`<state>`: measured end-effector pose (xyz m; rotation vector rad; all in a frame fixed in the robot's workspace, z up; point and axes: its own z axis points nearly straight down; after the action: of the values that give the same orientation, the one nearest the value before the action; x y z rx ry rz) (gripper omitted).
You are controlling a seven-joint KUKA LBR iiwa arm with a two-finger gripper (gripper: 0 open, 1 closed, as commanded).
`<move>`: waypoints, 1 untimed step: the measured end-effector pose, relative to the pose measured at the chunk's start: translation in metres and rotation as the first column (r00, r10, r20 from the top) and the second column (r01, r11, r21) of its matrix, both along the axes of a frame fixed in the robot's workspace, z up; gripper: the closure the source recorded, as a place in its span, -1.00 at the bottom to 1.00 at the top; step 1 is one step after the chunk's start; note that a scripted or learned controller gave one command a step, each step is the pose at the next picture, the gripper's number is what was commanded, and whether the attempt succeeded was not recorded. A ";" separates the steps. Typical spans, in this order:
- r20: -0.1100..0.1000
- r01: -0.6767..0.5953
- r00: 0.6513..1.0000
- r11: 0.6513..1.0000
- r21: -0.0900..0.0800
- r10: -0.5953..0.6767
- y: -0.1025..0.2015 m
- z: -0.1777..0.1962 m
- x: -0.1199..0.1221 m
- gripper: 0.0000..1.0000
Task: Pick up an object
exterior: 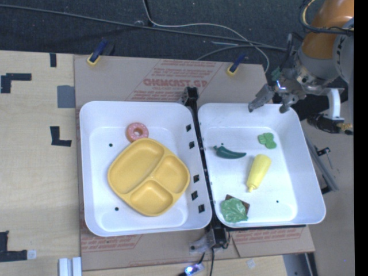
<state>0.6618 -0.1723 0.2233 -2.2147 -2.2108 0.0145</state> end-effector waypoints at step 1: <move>0.014 -0.003 1.000 1.000 -0.003 0.003 0.000 0.009 0.003 -1.00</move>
<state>0.6646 -0.1718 0.2324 -2.2192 -2.2227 0.0021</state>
